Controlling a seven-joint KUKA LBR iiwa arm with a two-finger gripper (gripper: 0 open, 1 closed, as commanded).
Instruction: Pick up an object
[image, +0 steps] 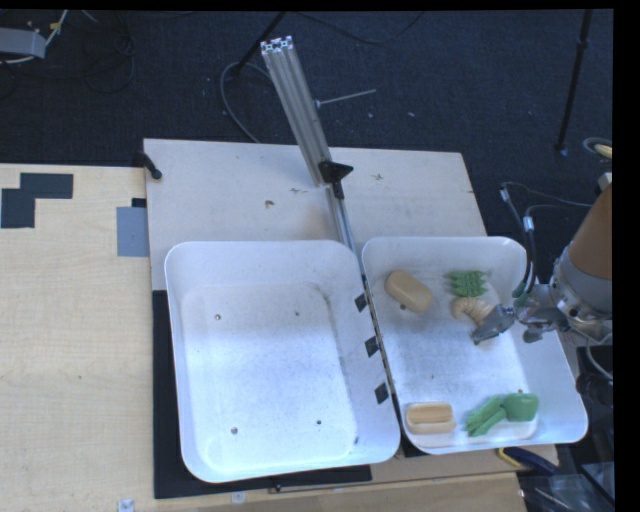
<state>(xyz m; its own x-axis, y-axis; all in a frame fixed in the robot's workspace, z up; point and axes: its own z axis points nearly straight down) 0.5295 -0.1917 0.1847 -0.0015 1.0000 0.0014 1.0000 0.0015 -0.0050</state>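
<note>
Nearest the camera, a tan block (430, 416) and a green toy (503, 411) lie at the right bin's (440, 350) front edge. Fingers (487, 328) hang over that bin beside a small tan piece (470, 308); how wide they stand I cannot tell. Approach step, seemingly: next, settle down squarely over that piece.

Aluminium rail (305, 110) above left bin (190, 300)
</note>
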